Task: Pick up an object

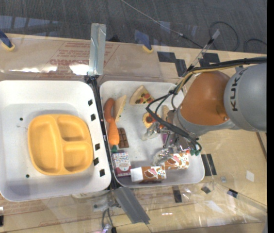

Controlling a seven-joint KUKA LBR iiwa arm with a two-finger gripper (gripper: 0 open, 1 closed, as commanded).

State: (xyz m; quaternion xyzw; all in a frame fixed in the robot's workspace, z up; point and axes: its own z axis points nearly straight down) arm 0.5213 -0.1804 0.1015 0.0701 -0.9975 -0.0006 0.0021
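My gripper (165,141) hangs over the right part of the right bin (137,165), below the orange wrist band. Its tip is low among the toys, close above a clear-wrapped snack packet (175,160). A pizza slice (141,96) lies at the bin's top. A hot dog (109,108) and a carrot (113,132) lie along its left wall, with a chocolate bar (122,138) beside them. A small juice carton (121,162) and a brown bottle (148,173) rest near the front edge. A small orange-red toy (149,119) sits just left of the wrist.
The left bin (10,178) holds a yellow divided plate (59,143). Black cables (209,64) run from the arm toward the upper right. Tape strips (97,47) mark the bench behind the bins.
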